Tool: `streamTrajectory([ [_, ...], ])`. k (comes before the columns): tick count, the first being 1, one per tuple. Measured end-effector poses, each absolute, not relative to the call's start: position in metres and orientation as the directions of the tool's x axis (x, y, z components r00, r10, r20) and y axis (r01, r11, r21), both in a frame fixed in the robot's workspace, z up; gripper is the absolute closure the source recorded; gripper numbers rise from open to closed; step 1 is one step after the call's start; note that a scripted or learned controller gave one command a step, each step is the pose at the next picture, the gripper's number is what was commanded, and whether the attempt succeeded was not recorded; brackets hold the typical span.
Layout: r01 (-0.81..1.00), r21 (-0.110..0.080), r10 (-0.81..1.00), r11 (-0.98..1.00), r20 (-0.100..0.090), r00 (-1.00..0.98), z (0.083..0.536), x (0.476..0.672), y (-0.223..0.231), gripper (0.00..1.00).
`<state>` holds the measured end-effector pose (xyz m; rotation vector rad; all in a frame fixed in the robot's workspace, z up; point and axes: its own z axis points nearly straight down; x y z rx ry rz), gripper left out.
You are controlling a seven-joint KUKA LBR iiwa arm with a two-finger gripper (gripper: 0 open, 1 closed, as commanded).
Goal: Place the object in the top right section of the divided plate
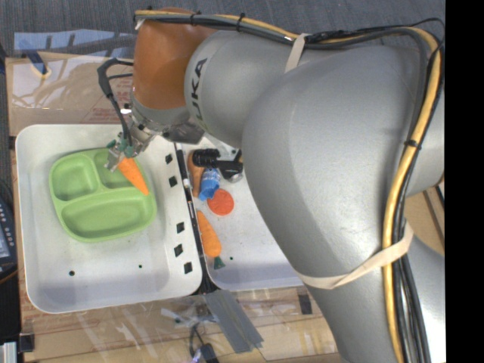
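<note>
Two-finger gripper (121,151) hangs over the green plastic divided plate (102,221) w/ the orange toy carrot (134,175) at its tip, approx 1 o'clock on plate. Jaw state can't be told. Placing step; next move needs release over top-right section.

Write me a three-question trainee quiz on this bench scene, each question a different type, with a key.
1. True or false: the green divided plate lies in the left bin.
2. Multiple choice: the carrot by the gripper lies
A) over the plate's top right section
B) on the floor
C) in the right bin
3. Fill in: a second carrot lies in the ___ bin, below an orange disc.

Key: 1 true; 2 A; 3 right.
</note>
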<state>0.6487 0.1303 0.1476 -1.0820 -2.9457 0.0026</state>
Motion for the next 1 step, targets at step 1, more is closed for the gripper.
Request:
streamTrajectory([
  [1, 0.645, -0.002, 0.645, 0.764, 0.003, -0.764, 0.1577, 0.6492, 0.1305, 1.00],
])
